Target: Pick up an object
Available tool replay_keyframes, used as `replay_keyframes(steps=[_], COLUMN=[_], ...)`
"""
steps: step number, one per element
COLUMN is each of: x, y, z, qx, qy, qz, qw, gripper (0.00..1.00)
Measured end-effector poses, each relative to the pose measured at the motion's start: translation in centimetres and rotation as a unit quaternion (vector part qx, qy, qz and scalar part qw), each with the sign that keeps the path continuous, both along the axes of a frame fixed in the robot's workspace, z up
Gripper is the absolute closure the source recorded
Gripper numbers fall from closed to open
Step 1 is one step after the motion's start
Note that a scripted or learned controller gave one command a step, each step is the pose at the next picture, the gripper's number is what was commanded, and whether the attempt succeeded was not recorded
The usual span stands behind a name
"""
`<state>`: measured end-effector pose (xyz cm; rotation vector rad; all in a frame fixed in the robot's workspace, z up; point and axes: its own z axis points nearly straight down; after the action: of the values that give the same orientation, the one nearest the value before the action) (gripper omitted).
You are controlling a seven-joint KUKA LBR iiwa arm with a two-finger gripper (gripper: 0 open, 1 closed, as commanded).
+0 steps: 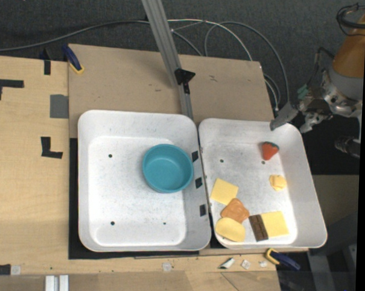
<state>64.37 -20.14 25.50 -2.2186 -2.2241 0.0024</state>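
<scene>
Bench [30, 183] | left bin [94, 228]: blue bowl [167, 168] | right bin [307, 195]: strawberry [270, 150]

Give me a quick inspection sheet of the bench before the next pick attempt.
Surface: left bin and right bin side by side on a wooden bench.
Job's things: blue bowl in left bin; strawberry, yellow pieces and other toy food in right bin.
Clutter: tape marks on bench.
Grippers: gripper above right bin's far corner, nothing seen held.
Cables: cables behind the bins.
Surroundings: metal pole.
</scene>
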Motion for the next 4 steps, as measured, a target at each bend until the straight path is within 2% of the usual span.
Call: replay_keyframes(steps=[1,3,4], x=[0.0,-0.5,-0.6], y=[0.0,0.9,1.0], z=[0.0,-12.8,-16.9], qx=[-0.0002,0.0008,0.0001], qy=[0.000,0.004,0.002], qz=[0.000,0.000,0.000], qw=[1.0000,1.0000,1.0000], gripper=[0.00,0.00,0.00])
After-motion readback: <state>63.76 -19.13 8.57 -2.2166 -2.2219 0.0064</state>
